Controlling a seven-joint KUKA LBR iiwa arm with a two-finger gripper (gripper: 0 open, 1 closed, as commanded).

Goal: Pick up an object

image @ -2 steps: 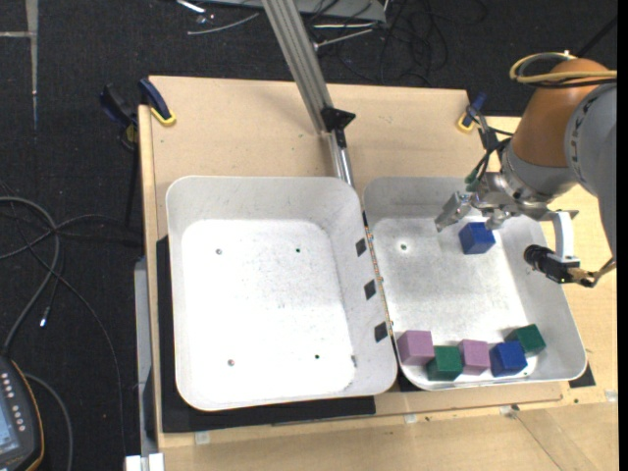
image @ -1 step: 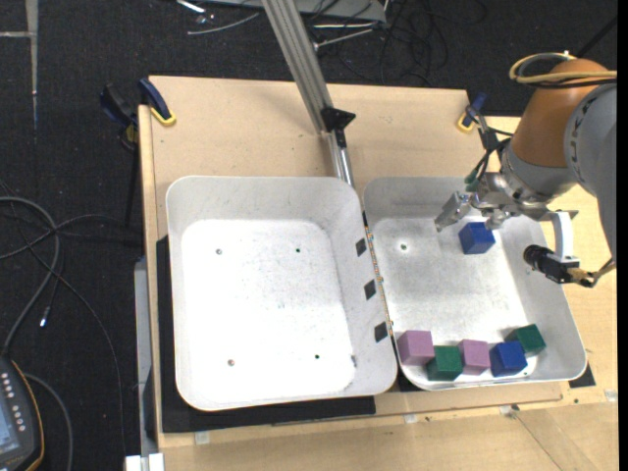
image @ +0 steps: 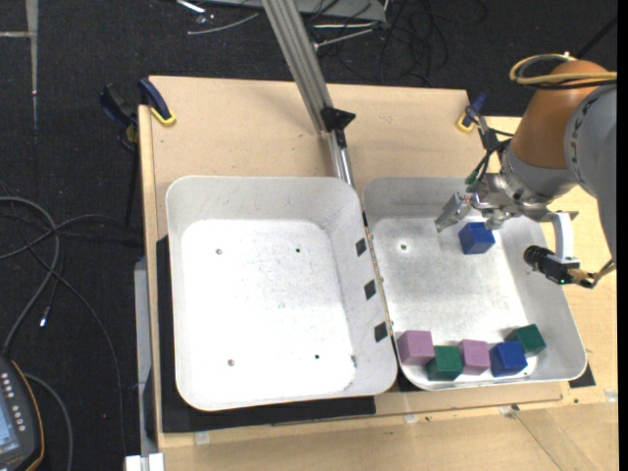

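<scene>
Five blocks in a row — right bin, near edge.
From left: purple block, green block, pink block, blue block, dark green block. Farther back, a lone blue cube sits just beneath the hand — grip state unclear. Left bin shares the surface.

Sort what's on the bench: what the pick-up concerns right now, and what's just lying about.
In play:
- claw
- blue block beneath it, upper part of right bin

Lying about:
- purple block
- green block
- pink block
- second blue block
- dark green block
- left bin
</scene>
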